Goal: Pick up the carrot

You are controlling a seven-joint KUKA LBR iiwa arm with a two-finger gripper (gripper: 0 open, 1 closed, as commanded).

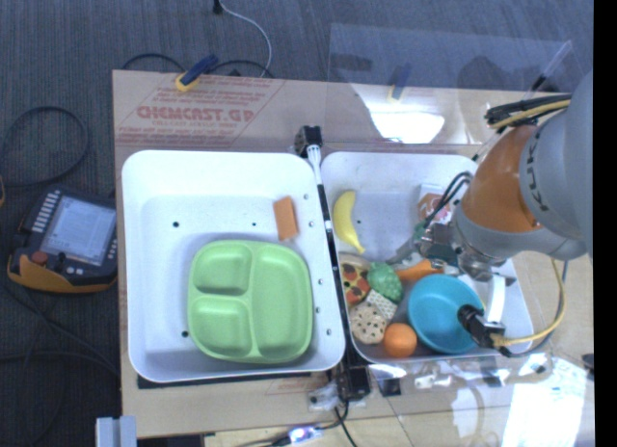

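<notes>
Grey arm (pixel 540 175) low, wrist tilted left

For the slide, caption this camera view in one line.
KUKA arm's gripper lowered by the carrot in the right bin, beside a banana and blue bowl.

Two white bins sit side by side on a brown bench. The left bin (pixel 154 195) holds a green divided plate (pixel 253 301) and, just above it near the inner wall, a small orange block (pixel 284 218). The right bin (pixel 386 170) holds a banana (pixel 346 221), a pizza slice (pixel 355 283), a green vegetable (pixel 386 280), a cookie (pixel 367 321), an orange (pixel 399 339) and a blue bowl (pixel 442 312). The carrot (pixel 416 269) lies between the green vegetable and the bowl. The grey arm (pixel 521 190) reaches in from the right, and its gripper (pixel 431 243) sits low in the right bin, just above the carrot. A handheld controller (pixel 66 240) lies on the carpet left of the bench.
</notes>
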